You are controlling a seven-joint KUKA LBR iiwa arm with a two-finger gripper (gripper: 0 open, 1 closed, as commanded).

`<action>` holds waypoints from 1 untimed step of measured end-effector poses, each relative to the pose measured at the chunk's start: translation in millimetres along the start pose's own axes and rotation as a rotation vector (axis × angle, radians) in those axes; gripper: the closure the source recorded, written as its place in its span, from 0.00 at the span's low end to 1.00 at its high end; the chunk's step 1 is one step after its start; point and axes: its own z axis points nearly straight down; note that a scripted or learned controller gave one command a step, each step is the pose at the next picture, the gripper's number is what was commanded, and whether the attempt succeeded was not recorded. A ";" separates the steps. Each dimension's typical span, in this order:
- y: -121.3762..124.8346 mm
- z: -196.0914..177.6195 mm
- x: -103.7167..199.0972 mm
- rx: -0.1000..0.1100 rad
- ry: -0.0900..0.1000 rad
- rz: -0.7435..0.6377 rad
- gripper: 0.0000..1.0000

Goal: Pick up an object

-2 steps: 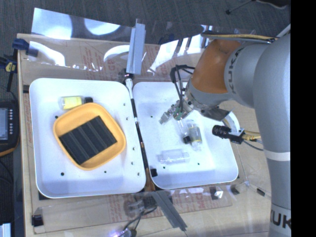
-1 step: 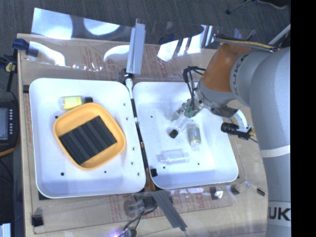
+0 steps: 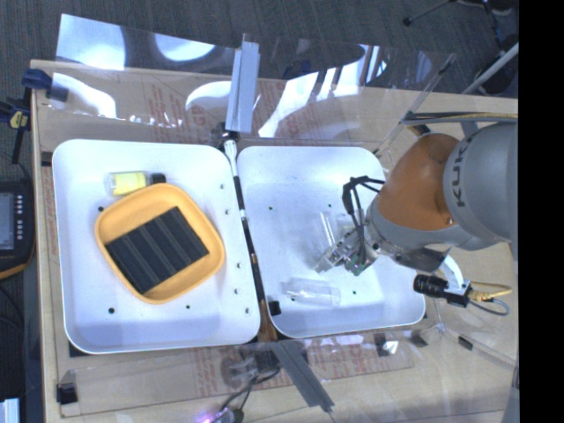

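The arm (image 3: 441,196) reached in from the right, its grey body and orange band hanging over the right bin (image 3: 291,170). The gripper (image 3: 342,258) was down low near the middle of that bin's floor, its metal tip pointing toward the lower left. How wide it stood could not be told from this angle; the tip was small and tangled with glare. Right at the tip lay a clear plastic piece (image 3: 327,233), pale against the white floor, and it was too faint to tell whether the two were touching. A second clear plastic wrapper (image 3: 310,291) lay just below the gripper, near the bin's front edge, apart from the tip.

Over in the left bin (image 3: 75,315), an orange tray (image 3: 159,241) with a dark ribbed insert sat tilted in the middle. A small yellow block (image 3: 127,182) rested just behind it, near the bin's back wall. A black cable (image 3: 357,185) looped off the wrist above the gripper.
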 end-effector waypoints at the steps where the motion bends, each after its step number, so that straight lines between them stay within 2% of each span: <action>1: 79.8 -44.7 -61.9 -0.003 -0.005 -0.075 1.00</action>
